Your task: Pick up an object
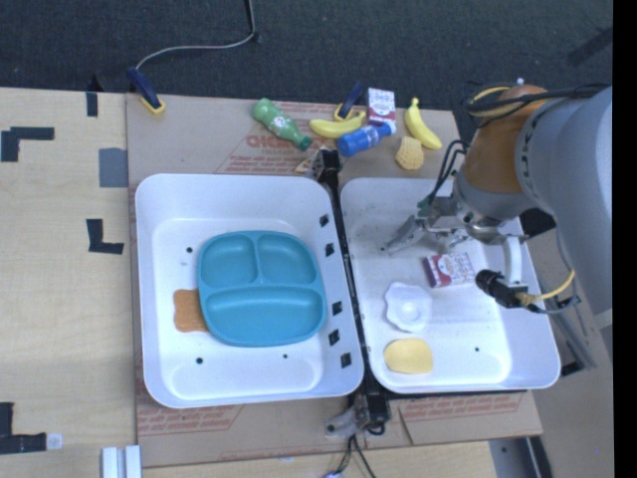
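My jaws (403, 237) are spread open, both fingers pointing left and down toward the floor of the right bin (518, 352), with nothing between them. The closest thing to them is the small red-and-white packet (450, 269), lying flat just to the right of and nearer than my fingertips; I cannot tell whether anything of me touches it. Nearer still in this bin lies a white fried egg (407, 307), and nearer again a yellow lump (409, 357) close to the near wall. All three sit apart from one another.

My wrist comes in from the right over the bin's far right part, the orange band (495, 157) showing above it and the grey arm (577, 187) beyond, with a black cable looping near the bin's right wall.

The left bin (159, 217) touches the right one along a black divider. A blue sectioned plate (262, 289) lies in its middle, and an orange slab (187, 311) pokes out from under the plate's left edge.

Outside the bins, on the cardboard at the far side of the tabletop (60, 267), lie a green bottle (281, 123), a banana (335, 125), a blue bottle (362, 139) just beside it, a small red-and-white carton (381, 104), a second banana (421, 126) and a pale yellow piece (409, 152). A blue clamp with a yellow tip (146, 90) sits at the far left corner of the cardboard.
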Robot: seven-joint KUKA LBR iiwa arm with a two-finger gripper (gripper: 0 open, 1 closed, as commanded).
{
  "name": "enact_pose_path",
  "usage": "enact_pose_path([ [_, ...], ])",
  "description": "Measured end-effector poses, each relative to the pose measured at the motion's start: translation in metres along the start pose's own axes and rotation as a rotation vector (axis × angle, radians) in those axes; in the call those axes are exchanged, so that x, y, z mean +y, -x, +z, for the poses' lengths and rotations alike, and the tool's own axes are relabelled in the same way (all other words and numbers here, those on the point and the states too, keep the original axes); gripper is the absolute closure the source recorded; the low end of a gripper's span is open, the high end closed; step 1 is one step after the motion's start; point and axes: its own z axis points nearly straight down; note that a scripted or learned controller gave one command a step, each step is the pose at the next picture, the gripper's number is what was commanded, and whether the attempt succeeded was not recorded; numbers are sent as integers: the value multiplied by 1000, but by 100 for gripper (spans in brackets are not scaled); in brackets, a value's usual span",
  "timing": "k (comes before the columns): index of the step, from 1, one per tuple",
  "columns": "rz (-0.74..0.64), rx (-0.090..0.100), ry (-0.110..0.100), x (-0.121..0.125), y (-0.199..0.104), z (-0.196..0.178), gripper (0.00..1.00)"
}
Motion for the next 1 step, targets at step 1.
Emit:
enact_pose_path([
  [1,0,-1,2,-50,5,0,0],
])
